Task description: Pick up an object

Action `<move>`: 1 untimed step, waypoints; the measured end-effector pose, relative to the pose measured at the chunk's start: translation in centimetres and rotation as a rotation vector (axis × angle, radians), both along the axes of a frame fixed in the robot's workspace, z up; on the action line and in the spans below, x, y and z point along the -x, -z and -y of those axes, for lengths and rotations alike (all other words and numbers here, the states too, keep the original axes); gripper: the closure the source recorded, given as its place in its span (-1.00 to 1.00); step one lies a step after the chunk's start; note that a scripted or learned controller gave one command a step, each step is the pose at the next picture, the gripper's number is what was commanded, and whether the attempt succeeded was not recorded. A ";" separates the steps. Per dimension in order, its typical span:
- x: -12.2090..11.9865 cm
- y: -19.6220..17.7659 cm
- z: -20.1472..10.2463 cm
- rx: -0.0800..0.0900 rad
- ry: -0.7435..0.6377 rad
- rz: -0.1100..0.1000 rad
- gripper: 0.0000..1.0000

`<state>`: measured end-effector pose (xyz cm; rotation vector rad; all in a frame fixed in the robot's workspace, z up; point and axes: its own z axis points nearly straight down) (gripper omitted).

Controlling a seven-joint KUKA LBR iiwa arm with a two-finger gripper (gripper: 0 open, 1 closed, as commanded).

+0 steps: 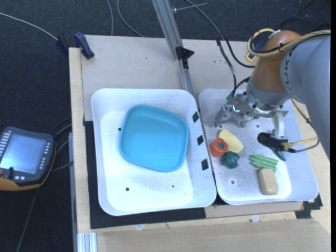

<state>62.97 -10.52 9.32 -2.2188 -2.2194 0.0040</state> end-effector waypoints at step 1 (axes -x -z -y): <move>-0.2 -1.3 0.0 0.000 0.000 0.006 1.00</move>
